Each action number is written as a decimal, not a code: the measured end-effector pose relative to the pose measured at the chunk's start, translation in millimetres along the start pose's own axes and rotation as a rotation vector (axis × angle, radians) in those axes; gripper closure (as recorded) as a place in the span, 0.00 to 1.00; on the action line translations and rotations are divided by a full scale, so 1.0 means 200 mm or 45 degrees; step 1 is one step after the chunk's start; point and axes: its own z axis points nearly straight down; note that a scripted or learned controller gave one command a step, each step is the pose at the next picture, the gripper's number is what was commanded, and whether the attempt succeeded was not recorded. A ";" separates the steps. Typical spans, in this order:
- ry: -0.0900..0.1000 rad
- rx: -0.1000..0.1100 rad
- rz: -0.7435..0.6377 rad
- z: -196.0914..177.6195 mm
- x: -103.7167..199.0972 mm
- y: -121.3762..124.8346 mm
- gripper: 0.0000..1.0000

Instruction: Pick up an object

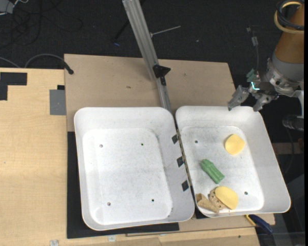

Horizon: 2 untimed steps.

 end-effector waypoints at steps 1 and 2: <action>-0.002 -0.004 -0.003 -0.01 0.00 0.00 0.00; 0.000 0.002 0.002 0.31 -0.01 -0.01 0.00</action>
